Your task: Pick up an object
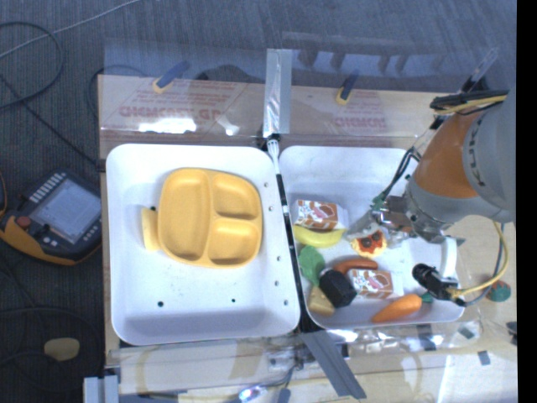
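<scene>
- gripper [375, 229]: low over the right bin [336, 159], its tip just above a small red-and-orange toy [370, 243]. how far the fingers are spread cannot be told from this slanted view, and nothing can be seen held between them.
- small red-and-orange toy: the likely target, lying near the middle of the right bin, roughly compact, with no clear long axis visible.
- banana [319, 237]: just left of the toy, long axis running left to right, ends curving slightly upward.
- snack packet [317, 214]: just above the banana, lying flat.
- second packet [370, 283]: below the toy, with a black round piece [337, 288] touching its left end and a green piece [311, 263] beside that.
- carrot [398, 308]: near the bin's lower edge, long axis slanting, thin end pointing lower left.
- arm [453, 175]: reaches in from the right, orange band above the wrist.
- left bin [126, 250]: holds a yellow divided tray [209, 217], well apart from the gripper.
- risk, as a judgement: the pieces lie crowded, so closing fingers may catch the banana or packet, or nudge the small toy aside; a compact rounded toy may also squirt out of a pinch.
</scene>
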You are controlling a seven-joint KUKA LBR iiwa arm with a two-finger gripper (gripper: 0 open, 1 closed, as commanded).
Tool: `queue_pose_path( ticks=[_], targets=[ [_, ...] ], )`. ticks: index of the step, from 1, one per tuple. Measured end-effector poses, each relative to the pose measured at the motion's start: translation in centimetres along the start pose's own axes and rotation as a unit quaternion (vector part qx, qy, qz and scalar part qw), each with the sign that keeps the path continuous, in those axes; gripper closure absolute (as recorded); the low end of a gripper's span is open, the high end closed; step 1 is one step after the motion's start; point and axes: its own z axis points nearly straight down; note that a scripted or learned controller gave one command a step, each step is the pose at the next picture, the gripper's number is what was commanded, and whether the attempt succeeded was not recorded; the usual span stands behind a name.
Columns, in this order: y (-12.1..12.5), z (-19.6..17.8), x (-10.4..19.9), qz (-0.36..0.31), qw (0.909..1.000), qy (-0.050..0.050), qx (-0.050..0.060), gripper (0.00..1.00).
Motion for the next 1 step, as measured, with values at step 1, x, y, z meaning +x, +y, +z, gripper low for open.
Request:
queue_pose_path(
  ticks=[1],
  targets=[
    [7.05, 0.61, -1.62, 0.037, 0.9993, -0.003, -0.003, 1.0]
  ],
)
